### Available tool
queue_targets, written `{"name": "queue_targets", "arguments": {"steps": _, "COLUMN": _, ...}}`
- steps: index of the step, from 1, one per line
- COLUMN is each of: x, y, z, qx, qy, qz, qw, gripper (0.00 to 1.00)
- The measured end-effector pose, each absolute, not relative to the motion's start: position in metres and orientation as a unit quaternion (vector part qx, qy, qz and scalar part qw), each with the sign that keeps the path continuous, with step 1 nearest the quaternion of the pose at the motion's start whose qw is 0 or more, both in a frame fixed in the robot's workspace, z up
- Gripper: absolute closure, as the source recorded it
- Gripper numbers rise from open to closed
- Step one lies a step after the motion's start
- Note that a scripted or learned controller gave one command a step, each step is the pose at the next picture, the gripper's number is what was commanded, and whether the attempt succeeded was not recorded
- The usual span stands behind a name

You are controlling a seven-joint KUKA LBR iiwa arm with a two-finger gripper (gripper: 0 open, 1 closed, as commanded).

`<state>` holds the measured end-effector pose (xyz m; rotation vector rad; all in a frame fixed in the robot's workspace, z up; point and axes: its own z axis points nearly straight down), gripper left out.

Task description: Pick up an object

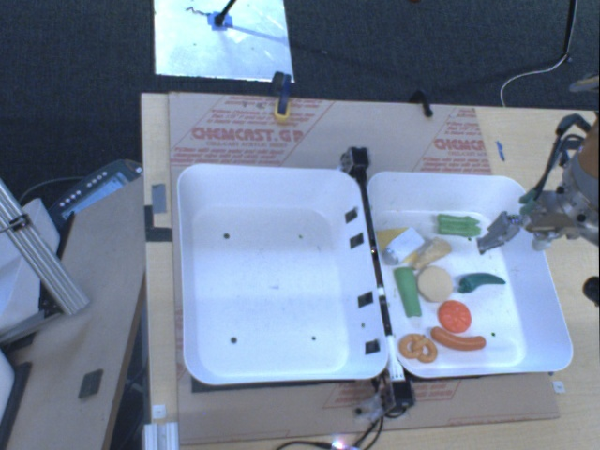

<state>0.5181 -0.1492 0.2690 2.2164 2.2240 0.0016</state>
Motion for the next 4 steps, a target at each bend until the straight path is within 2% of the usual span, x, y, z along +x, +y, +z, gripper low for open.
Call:
{"name": "queue_targets", "arguments": {"steps": 1, "x": 0.484, "y": -0.147, "z": 0.155, "qx": 0.707, "qy": 0.707, "qz": -0.0018, "qw": -0.004, "gripper": 0.00}}
{"name": "queue_targets", "arguments": {"steps": 2, "x": 0.584, "y": -0.126, "z": 0.085, "qx": 0.704, "qy": 0.711, "qz": 0.0022, "qw": 0.003, "gripper": 0.00}}
{"name": "queue_targets", "arguments": {"steps": 3, "x": 0.521, "y": -0.135, "z": 0.084, "qx": 0.708, "qy": 0.707, "qz": -0.0014, "qw": -0.002, "gripper": 0.00}}
{"name": "queue_targets", "arguments": {"steps": 4, "x": 0.487, "y": -0.187, "z": 0.086, "qx": 0.706, "qy": 0.708, "qz": 0.0029, "qw": -0.001, "gripper": 0.00}}
